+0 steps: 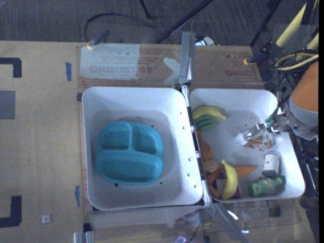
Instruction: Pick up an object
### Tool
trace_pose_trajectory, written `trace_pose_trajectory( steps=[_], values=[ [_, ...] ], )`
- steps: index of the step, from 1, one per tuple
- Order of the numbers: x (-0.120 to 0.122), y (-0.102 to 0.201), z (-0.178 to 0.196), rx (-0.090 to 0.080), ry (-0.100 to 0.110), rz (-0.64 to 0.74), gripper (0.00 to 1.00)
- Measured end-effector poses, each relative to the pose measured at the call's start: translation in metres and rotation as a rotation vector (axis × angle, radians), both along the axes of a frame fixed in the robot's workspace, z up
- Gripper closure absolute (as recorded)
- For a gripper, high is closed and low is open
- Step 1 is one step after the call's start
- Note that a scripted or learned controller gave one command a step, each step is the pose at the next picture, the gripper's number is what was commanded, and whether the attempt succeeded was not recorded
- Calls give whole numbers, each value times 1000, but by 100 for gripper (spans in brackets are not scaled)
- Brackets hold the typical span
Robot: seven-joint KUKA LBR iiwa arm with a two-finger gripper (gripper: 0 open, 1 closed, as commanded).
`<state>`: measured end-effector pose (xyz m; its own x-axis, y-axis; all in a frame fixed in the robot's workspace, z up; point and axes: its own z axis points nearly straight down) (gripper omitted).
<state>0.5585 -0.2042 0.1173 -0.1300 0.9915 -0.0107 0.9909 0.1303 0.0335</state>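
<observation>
Claw (267, 126) low over right bin (238, 96), near its right wall; grip state can't be made out. Crinkled packet (257, 138) lies just beside and below its tip. Bananas (208, 114), green bottle (265, 186) elsewhere in bin. Blue tray (129, 153) in left bin (101, 105).
</observation>
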Motion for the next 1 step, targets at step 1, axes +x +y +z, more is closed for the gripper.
trace_pose_trajectory(
  steps=[1],
  values=[
    [-49,-3,-29,17,22,-24,0]
  ],
)
